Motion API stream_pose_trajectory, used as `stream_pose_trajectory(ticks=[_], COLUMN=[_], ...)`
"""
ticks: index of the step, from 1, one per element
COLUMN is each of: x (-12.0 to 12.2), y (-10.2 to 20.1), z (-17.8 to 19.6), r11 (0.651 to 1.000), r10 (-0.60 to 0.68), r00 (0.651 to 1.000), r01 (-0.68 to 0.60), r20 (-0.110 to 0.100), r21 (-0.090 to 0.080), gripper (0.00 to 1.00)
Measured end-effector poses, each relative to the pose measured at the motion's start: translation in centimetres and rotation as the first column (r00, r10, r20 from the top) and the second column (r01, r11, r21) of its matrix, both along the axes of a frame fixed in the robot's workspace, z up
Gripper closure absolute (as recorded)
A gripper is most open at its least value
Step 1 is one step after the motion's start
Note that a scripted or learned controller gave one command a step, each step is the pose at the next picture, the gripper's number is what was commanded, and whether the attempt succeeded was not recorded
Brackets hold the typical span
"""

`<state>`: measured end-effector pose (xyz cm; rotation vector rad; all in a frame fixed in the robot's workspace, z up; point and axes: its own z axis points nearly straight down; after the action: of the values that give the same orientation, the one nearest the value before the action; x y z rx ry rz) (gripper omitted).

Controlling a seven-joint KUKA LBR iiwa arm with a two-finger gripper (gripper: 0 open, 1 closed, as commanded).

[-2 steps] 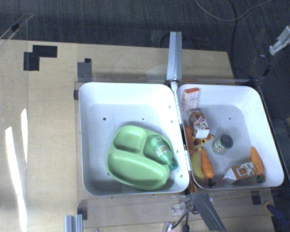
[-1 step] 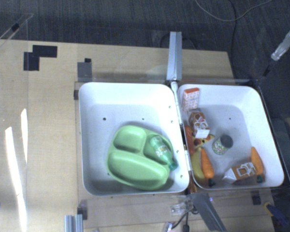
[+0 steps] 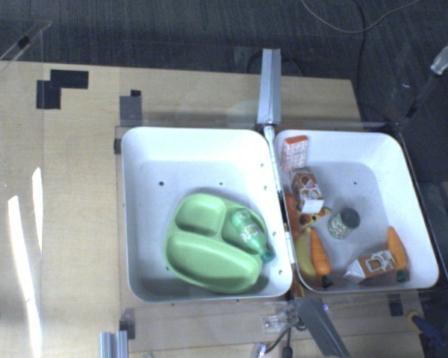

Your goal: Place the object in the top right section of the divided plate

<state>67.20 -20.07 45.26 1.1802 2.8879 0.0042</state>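
Plainly, the thing that matters here is the clear bottle [image 3: 248, 230], and it lies in the left bin [image 3: 145, 200], on the green plate [image 3: 209, 263]. It rests on its side in the plate's top right section, next to the smaller top left hollow and above the big lower one. Its long axis runs from upper left to lower right, with the green cap at the lower right end, at or just over the plate's rim and close to the wall between the bins.

My arm comes in from the right, so the bottle is to my left, across that wall and past the right bin [image 3: 403, 170]. That bin holds cartons, two carrots, a banana and a small can [image 3: 343, 223], all well apart from the plate.

As for my gripper, I cannot tell whether it is apart, together or clamped on anything, and I cannot describe the arm's pose from this view.

My judgement is that the placing looks done, or nearly so. The doubt is the cap end: if it sits on the rim, the bottle could roll out toward the bin wall.
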Motion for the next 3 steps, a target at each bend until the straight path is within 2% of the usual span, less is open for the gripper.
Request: stream_pose_trajectory(ticks=[1, 2, 3], x=[0.2, -0.7, -2.9], y=[0.3, 6.7, 12.9], z=[1.4, -1.5, -13.4], r11=[1.0, 0.982, 0.975], r10=[0.008, 0.189, 0.222], r00=[1.0, 0.982, 0.975], r01=[-0.008, -0.189, -0.222], r20=[0.011, -0.012, -0.012], r21=[-0.004, 0.003, 0.004], gripper=[1.0, 1.0, 1.0])
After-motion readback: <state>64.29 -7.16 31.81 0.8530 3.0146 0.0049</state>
